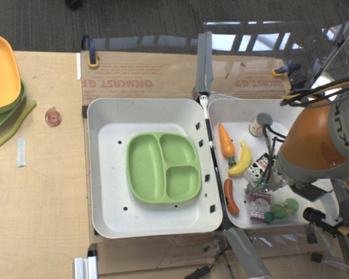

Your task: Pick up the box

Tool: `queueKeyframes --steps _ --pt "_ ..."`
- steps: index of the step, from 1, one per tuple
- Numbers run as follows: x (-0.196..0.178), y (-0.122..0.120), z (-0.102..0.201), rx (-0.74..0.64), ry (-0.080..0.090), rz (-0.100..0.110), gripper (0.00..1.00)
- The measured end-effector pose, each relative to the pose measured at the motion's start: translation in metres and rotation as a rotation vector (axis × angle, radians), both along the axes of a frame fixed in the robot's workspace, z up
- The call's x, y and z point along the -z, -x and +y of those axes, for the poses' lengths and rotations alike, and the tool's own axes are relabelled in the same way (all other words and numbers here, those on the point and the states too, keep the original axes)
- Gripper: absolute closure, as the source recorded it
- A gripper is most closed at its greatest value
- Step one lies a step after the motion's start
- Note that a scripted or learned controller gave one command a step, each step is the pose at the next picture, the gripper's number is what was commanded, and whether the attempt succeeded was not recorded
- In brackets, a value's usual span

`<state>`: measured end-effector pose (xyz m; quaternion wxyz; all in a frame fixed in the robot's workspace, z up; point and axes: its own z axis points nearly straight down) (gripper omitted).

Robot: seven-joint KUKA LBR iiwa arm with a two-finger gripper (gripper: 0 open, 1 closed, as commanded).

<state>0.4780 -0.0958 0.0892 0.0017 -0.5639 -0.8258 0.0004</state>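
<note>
The box (257, 167) is small and white with dark and red print. It lies in the right bin (244, 106), just right of the banana (240, 160). My gripper (262, 186) reaches down from the orange-banded arm (314, 141) and hangs right at the box's lower edge, above a pink packet (259, 207). The arm's body hides the right part of the bin.
In the right bin also lie a carrot (225, 140), a red sausage (230, 197), a green toy (282, 210) and a grey round piece (260, 124). The left bin (104, 167) holds a green divided plate (163, 167). Yellow and green plates (0, 86) sit far left.
</note>
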Motion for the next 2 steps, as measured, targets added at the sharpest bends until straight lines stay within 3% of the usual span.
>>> queueKeyframes --steps 1,2 --pt "-0.0994 -0.0229 0.0386 -0.011 0.003 0.001 1.00" --pt "-0.0994 -0.0229 0.0387 -0.011 0.003 0.001 0.00"
